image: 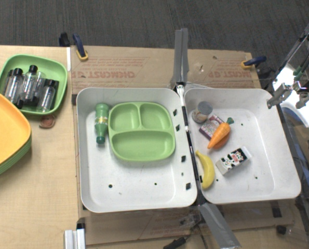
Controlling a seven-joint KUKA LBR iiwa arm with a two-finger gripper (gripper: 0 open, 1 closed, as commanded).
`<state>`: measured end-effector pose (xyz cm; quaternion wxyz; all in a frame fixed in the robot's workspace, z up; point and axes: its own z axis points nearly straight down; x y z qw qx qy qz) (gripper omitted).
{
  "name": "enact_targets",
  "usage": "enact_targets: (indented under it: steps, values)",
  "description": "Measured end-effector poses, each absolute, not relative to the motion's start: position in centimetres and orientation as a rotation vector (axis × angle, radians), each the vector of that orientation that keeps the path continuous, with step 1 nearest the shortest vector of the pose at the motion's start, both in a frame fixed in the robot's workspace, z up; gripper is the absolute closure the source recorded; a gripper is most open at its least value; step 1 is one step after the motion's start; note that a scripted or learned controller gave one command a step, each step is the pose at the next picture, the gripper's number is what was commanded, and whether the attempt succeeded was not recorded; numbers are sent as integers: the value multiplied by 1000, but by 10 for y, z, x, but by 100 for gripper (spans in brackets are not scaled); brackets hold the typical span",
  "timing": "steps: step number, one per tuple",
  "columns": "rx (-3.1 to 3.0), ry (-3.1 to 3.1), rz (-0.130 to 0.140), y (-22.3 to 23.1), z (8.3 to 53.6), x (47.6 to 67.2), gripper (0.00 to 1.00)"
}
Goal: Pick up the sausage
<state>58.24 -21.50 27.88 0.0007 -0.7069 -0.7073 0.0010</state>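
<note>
camera view: two white bins sit side by side on the desk point(45, 201). in the left bin point(133, 193) a green divided plate point(142, 131) lies toward the far side, and a green bottle point(101, 122) lies just beside its left edge. the right bin point(258, 185) holds a cluster near its far left corner. a carrot point(219, 134) lies tilted there, resting over a pink packet point(211, 125). a grey disc point(205, 108) touches a small brownish piece point(198, 116), which looks like the sausage, though it is too small to be sure. it lies close to the divider between the bins, just beside the packet. nearer the front, a banana point(206, 169) lies along the bin's left wall, with a small black-and-white carton point(233, 160) just beside it.

the end effector point(286, 93) hangs over the far right rim of the right bin, well apart from the cluster. it is blurred against bright glare, so i cannot tell whether it is wide or narrow. nothing is seen in it.

on the desk to the left, a green tray point(19, 64) holds dark-capped bottles point(30, 90), next to a stack of orange plates point(6, 139).
</note>
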Motion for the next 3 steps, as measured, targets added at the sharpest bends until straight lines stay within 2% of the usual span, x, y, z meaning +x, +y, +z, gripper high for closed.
enact_targets:
  steps: [1,2,3]
  values:
    - [-2217,-2223,6,-215,287,583,100]
    - [-2599,-1763,5,-202,188,631,100]
    - [-2857,-1302,7,-180,127,633,100]
